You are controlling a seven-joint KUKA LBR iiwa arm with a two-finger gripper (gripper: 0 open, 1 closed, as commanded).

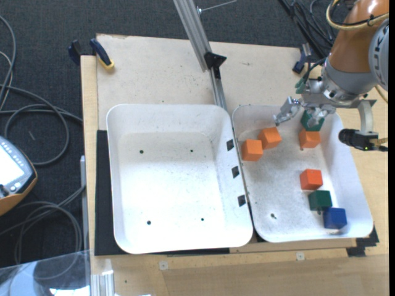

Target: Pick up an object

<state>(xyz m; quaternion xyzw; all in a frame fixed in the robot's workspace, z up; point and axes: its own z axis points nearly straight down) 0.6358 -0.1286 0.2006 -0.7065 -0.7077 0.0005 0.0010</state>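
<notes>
My gripper (300, 116) hangs over the far end of the right bin (355, 184), open, with nothing between its fingers. One silvery finger (286, 111) points left and the other, with a teal tip (312, 121), sits just above an orange block (310, 139). Two more orange blocks (271, 137) (252, 148) lie close together to the left of the gripper. Nearer the front of the same bin lie another orange block (311, 179), a green block (320, 199) and a blue block (335, 217).
The left bin (117, 165) stands beside the right one, a ridge with black clips (235, 172) between them. A metal pole (191, 23) slants up from the bench's back. Cables lie on the floor at the left and far right.
</notes>
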